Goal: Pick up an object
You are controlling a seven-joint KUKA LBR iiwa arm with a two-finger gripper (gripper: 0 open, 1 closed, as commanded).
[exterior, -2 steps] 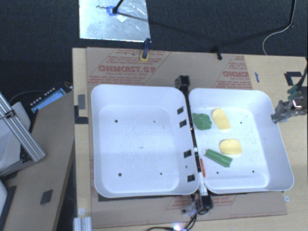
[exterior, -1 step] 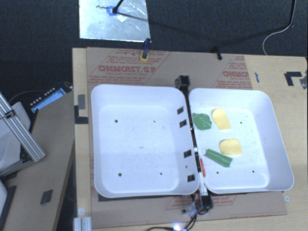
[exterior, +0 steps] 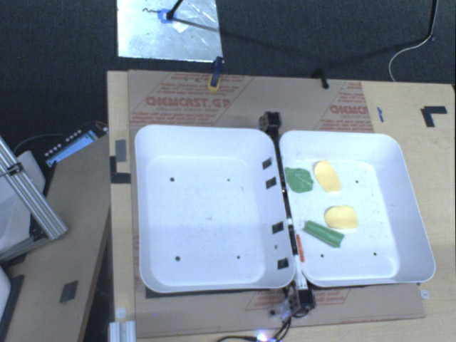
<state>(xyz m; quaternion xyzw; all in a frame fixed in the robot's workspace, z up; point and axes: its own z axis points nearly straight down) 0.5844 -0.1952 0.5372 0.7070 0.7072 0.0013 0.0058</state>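
Two white bins [exterior: 206, 137] [exterior: 399, 155] sit side by side; two yellow pieces [exterior: 327, 176] [exterior: 341, 217] and two green pieces [exterior: 299, 179] [exterior: 323, 234] (four objects altogether).

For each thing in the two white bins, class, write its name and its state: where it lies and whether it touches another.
Green lump: right bin, by the divider, beside the upper yellow piece.
Upper yellow piece: lying flat.
Lower yellow piece: lying flat, close above the green stick.
Green stick: lying slantwise.
Left bin: upright.
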